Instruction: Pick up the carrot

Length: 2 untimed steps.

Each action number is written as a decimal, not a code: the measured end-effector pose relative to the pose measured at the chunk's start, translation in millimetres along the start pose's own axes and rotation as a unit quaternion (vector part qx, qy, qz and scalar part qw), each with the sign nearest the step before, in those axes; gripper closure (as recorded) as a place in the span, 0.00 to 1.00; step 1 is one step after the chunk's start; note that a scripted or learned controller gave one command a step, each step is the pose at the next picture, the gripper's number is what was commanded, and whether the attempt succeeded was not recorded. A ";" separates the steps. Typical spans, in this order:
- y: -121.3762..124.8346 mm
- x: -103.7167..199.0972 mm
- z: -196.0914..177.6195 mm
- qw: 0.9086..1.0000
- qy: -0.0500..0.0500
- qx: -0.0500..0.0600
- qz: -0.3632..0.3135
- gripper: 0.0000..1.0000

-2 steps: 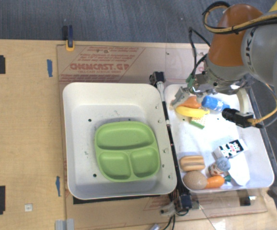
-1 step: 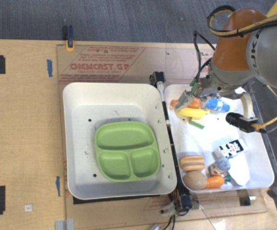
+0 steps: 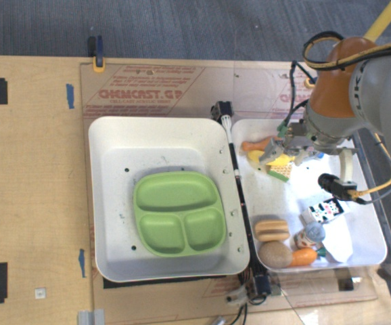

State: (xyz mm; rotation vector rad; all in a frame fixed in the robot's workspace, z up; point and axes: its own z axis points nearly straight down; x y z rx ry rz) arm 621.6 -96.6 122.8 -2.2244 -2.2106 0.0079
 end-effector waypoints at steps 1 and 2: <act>21.9 2.4 17.6 0.998 0.000 -0.002 0.061 0.00; 35.2 4.8 17.8 0.995 -0.002 0.013 0.099 0.00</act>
